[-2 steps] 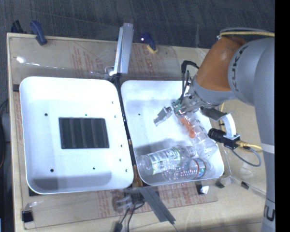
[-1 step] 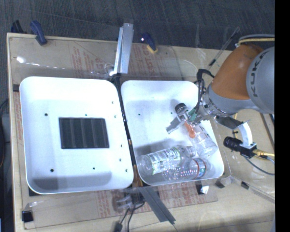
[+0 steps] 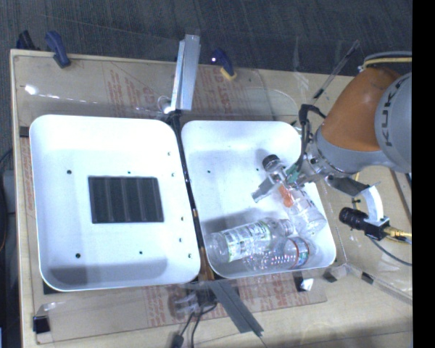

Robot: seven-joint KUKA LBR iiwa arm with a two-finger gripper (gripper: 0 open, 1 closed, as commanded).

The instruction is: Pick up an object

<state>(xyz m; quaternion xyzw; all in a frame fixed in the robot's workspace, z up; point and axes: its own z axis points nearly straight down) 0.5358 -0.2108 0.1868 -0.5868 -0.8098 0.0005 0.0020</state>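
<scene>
Along the lower edge of the right bin [image 3: 203, 151] lie two clear plastic bottles: a labelled one [image 3: 248, 239] and, just beside it at lower right, one with a red band [image 3: 288, 253]. Their label print is too small to read. Further up, right of centre, a small clear bottle with an orange neck [image 3: 299, 203] lies just below the gripper [image 3: 264, 188]. Its fingers seem slightly parted and grip nothing, so the pick is probably not yet made. In the left bin [image 3: 51, 143] sits a dark ribbed block [image 3: 125, 199].
</scene>
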